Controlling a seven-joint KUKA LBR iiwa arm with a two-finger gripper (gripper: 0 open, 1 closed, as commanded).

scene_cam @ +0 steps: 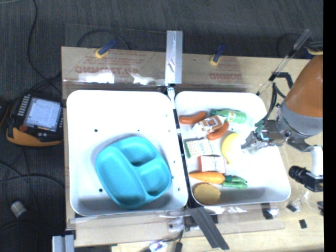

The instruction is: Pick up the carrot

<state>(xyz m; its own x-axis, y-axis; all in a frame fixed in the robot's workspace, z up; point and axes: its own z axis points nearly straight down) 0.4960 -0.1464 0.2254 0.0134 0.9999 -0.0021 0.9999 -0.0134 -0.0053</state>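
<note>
The carrot (208, 177), orange with a green top pointing right, lies near the front of the right bin (262, 167). My gripper (253, 142) hovers over the right part of that bin, up and to the right of the carrot and clear of it, just right of a yellow banana (229, 144). Nothing shows between its fingers.
In the right bin with the carrot lie two sausages (192, 118), a green bottle (231, 115), small boxes (200, 148), and a brown round piece (207, 193). The left bin (84, 114) holds a blue divided plate (133, 170). A divider (178, 140) separates the bins.
</note>
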